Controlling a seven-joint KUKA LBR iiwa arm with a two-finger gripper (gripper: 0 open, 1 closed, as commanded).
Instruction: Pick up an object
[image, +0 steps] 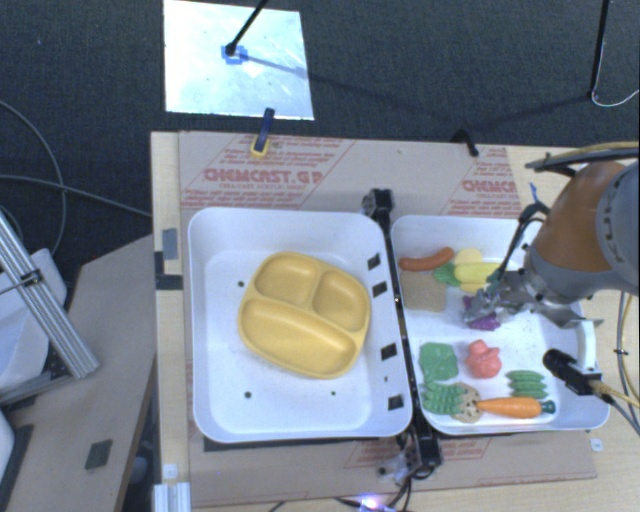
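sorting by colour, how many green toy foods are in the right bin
3: a leafy piece left of the red toy, pea pods near the right wall, and a piece under the cookie at the front-left corner. The gripper may hide more.

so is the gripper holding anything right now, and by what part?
Cannot be told. The gripper is down over a purple toy in the right bin, but no grasp is visible.
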